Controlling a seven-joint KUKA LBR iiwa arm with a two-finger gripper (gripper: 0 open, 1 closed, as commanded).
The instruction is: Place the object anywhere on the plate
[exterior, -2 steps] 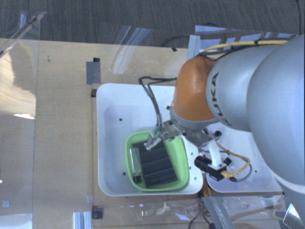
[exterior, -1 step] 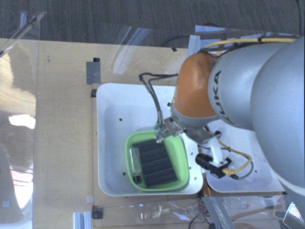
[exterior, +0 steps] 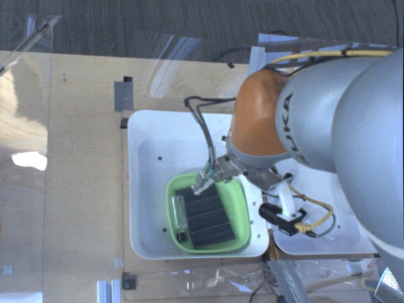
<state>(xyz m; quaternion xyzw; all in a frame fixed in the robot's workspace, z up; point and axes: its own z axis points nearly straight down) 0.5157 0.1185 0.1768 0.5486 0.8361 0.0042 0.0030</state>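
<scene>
We are looking down on a pale wooden bench [exterior: 76, 169], and we are taking the green plate [exterior: 240, 207] as our landmark. Around the plate, the left white bin [exterior: 151, 169] is lying with its bare floor stretching to the plate's left and behind it. The plate itself is sitting in the near right corner of that bin.

A black ribbed block [exterior: 209, 221] is lying flat on the plate, slightly askew, with a greyish strip running along its left edge. It is resting wholly inside the plate's rim.

The claw [exterior: 207, 180] is hanging over the plate's far edge, just above the far end of the block. We cannot tell whether it is touching the block, nor whether it is apart or together.

To the right of the plate and above it, the grey arm with its orange band [exterior: 259, 118] is reaching in. The right white bin [exterior: 344, 242] is lying just beside the plate's bin, partly covered by the arm.
</scene>
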